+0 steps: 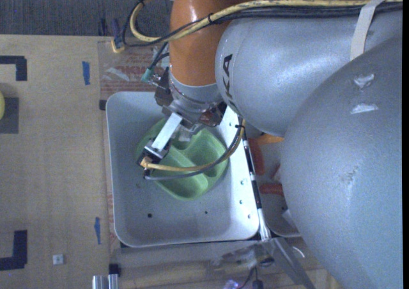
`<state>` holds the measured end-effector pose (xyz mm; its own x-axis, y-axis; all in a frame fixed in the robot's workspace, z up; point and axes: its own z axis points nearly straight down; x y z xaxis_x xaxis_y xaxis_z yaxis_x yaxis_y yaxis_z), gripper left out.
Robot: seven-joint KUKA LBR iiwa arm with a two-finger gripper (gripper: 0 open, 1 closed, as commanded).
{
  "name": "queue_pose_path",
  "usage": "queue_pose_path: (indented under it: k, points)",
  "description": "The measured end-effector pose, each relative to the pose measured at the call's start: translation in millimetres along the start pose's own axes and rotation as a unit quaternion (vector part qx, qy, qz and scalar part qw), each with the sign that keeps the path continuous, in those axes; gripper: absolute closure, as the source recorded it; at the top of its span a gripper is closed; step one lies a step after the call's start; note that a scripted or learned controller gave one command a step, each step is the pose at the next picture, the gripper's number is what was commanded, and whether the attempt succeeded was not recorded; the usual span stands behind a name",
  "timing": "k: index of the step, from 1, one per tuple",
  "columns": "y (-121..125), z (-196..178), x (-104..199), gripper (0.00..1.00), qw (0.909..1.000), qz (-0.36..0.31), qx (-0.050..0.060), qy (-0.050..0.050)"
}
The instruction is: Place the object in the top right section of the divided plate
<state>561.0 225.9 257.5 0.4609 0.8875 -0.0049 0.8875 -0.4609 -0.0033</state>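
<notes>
Reaching in from the right as a grey arm (287,57) with an orange band (198,32), and covering most of the right half of the view. Ending in a gripper (184,129) poised over the left bin (172,224), directly above a green divided plate (192,182). Impossible to tell from this angle whether clenched, released or grasping anything, with the wrist housing in the way. Sitting flat on the white floor in the upper middle of that bin, this plate, nearer the right wall than the left. Split by raised ridges into sections, with one curved section showing toward the bottom of the view and another toward the right; upper-left part covered by the gripper. Cannot tell whether anything lies beneath it there. Lying in the right bin (281,222), just past the adjoining rims: an orange piece (268,139) and, lower down, a red piece (268,188), both mostly hidden under the arm, shapes unclear. Cannot say which of them, if either, counts as the thing to be placed. Resting side by side on a pale wooden bench (51,166), both bins. Marked on the bench's left side: blue tape strips (86,71) and black corner marks (16,67). Peeking in at the far left edge, a yellow thing (2,105), well apart from the bins.
</notes>
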Motion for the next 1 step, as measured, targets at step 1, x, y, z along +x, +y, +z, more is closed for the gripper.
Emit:
queue_pose_path:
  k: [1]
  points:
    - [-52.1,-65.1,-39.6,1.0,0.9994,-0.033,0.0,-0.001]
